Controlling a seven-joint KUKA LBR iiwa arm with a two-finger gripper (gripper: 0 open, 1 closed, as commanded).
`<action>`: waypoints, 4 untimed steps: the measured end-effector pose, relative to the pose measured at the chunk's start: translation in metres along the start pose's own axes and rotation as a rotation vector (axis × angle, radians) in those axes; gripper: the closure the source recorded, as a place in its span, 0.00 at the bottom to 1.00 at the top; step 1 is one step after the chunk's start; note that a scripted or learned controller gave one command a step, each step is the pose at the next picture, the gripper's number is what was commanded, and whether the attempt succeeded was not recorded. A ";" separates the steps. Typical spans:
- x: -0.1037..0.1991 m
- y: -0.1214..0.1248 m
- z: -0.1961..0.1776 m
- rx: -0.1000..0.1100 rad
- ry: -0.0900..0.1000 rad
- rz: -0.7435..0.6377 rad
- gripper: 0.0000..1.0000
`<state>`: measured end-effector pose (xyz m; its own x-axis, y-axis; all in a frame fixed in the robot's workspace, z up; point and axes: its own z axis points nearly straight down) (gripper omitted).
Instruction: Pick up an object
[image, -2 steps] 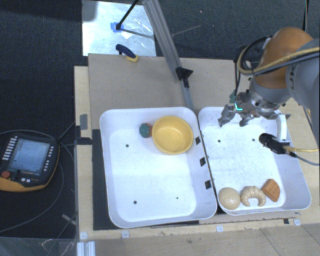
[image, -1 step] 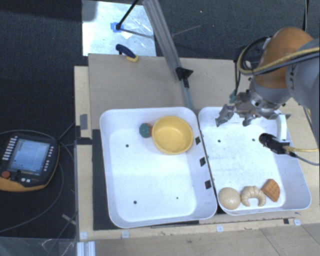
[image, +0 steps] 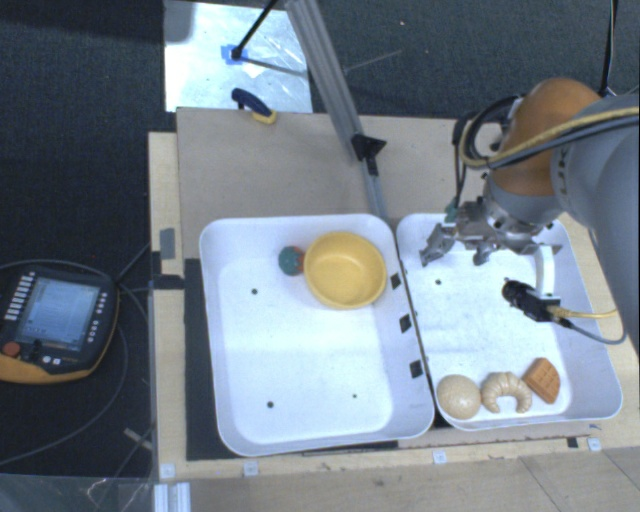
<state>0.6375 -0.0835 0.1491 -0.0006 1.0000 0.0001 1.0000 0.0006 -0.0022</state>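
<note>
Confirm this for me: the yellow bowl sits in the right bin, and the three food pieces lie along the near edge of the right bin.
Not quite. The yellow bowl sits in the left bin, near its far right corner, beside a small dark green object. The rest holds: the three food pieces lie along the near edge of the right bin. The camera view shows it.

We lose the arm (image: 590, 150) at the right edge, so its base is cut off. The gripper (image: 458, 245) is small and seen from above, so we cannot tell how its fingers stand. The yellow bowl (image: 345, 270) hides part of the small dark green thing (image: 290, 261) beside it, and we cannot identify it. The handheld screen (image: 55, 320) is too blurred to read.
</note>
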 end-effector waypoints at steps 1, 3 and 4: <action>0.000 -0.001 0.052 0.001 0.000 0.000 0.00; -0.005 0.004 -0.005 -0.007 -0.001 0.001 1.00; -0.003 -0.004 -0.055 -0.007 0.000 0.000 1.00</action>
<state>0.6335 -0.0865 0.2042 -0.0005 1.0000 -0.0003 1.0000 0.0005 0.0050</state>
